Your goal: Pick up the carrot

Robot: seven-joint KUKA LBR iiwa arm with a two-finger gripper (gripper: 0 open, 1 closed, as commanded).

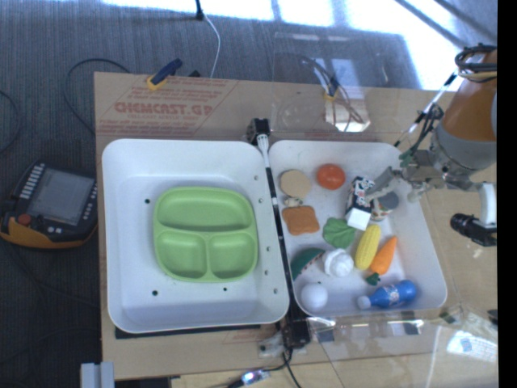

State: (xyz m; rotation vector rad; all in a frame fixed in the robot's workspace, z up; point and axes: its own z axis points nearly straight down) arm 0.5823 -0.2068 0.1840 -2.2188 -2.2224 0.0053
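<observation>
The carrot [384,255] is orange with a green stem end and lies slanted in the right bin [432,257], near that bin's right wall. It rests against a yellow corn cob [367,245] on its left. My gripper [382,194] hangs over the upper right part of the same bin, above and behind the carrot and apart from it. A small black and white object [361,194] sits just left of the gripper.
The right bin also holds a red tomato [329,176], a round bun [295,184], a toast slice [300,219], a green leaf [339,233], white pieces [338,263] and a blue bottle [392,295]. In the left bin [121,217] is a green divided tray [206,233].
</observation>
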